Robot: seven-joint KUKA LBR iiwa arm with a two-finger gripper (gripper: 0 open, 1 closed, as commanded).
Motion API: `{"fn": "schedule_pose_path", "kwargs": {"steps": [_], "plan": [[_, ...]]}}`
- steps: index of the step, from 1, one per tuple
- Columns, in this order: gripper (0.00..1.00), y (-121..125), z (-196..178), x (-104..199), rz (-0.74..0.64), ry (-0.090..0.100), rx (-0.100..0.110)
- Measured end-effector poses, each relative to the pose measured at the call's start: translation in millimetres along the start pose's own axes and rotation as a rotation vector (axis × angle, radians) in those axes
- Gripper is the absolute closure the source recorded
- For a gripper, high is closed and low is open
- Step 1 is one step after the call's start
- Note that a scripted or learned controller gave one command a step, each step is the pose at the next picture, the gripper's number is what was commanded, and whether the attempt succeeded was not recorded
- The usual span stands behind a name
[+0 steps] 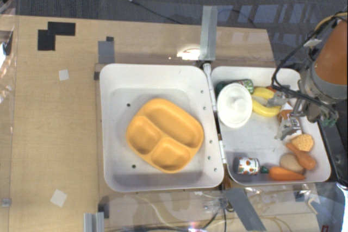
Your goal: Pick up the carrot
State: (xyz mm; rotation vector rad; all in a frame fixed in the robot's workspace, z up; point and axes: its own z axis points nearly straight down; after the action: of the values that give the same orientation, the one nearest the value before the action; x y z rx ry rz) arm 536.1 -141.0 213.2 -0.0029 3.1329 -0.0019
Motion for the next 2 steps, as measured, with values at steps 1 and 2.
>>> {"fn": "schedule_pose_path", "kwargs": {"steps": [1,2], "plan": [[0.0,18,122,33,-0.148,-0.009,0.002],[1.0,19,109,30,-0.156,-0.016,0.004]]}}
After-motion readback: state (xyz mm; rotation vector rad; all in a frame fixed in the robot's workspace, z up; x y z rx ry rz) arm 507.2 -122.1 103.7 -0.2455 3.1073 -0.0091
